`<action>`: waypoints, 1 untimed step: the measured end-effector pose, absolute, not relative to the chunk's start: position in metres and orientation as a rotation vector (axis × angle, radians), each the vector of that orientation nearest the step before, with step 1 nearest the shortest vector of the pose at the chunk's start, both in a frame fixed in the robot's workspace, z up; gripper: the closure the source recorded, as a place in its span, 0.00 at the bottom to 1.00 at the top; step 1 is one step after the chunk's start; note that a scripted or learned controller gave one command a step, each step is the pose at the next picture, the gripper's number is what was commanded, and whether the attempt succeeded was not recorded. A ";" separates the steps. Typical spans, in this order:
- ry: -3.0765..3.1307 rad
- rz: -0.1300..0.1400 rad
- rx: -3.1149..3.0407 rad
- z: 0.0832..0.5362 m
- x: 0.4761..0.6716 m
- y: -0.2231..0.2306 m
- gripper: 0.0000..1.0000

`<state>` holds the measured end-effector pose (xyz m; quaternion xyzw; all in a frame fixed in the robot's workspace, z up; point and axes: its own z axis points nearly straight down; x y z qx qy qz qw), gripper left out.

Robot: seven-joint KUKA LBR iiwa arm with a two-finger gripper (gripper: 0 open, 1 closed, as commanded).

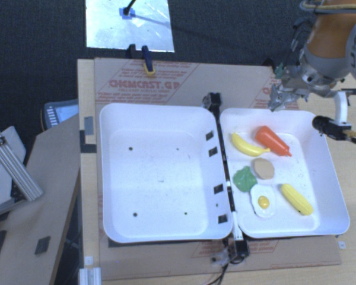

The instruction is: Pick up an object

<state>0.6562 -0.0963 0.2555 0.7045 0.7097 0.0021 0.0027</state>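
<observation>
The fingers (280,101) hang over the far rim of the right bin (335,215), small and blurred against the metal wrist, so I cannot tell whether they are spread or closed; nothing seems to sit between them. The arm (338,31) is cut off by the frame's top right corner. Six toy foods lie in that bin: one carrot (272,141) nearest the fingers, below them, one banana (248,145), one brown round piece (263,169), one green piece (244,179), one fried egg (263,201), one corn cob (297,199). The left bin (115,114) adjoins it on the surface (338,141).

orange carrot (273,141), yellow banana (248,145), green lump (244,179), white bins (160,120)
</observation>
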 end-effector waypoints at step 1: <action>2.206 0.009 2.216 0.370 0.633 -0.163 1.00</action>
